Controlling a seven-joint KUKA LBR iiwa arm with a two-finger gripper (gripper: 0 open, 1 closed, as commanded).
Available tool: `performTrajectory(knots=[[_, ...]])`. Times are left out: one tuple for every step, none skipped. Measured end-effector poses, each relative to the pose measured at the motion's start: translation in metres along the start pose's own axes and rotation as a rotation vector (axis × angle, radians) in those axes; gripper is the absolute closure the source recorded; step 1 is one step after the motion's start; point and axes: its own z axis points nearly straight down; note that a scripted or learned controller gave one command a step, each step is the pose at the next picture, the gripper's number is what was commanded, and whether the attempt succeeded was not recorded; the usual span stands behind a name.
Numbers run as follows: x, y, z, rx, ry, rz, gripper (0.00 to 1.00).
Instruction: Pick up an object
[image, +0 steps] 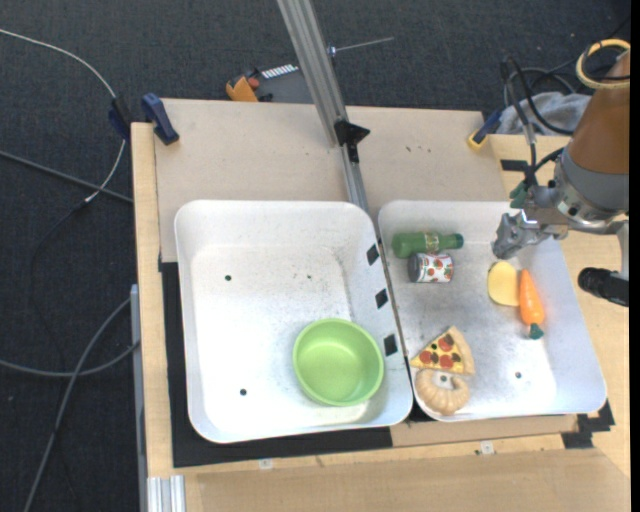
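The left bin (210, 250) holds a green bowl (338, 361), upright, near its front right corner and close to the wall it shares with the right bin (575, 350). A metal pole (318, 70) slants down from the top of the view to the place where the two bins meet.

In the right bin, a green bottle (427, 242) lies on its side near the back left, and a small can (432, 268) with red spots lies just in front of it, nearly touching. Toward the front left a pizza slice (444, 352) lies flat, its wide end against a round pastry (442, 391) at the bin's front edge.

Further right, a yellow piece (503, 284) lies beside an orange carrot (530, 300); the two touch, the carrot on the right with its green tip pointing to the front.

The gripper (514, 238) hangs over the back of the right bin, just behind the yellow piece and the carrot, with the bottle and can off to its left. Nothing is seen in its grasp. Whether it is released or clenched cannot be told from this angle.
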Motion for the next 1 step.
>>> performTrajectory(knots=[[-0.0023, 0.011, -0.0493, 0.001, 0.0, 0.0, 1.0]])
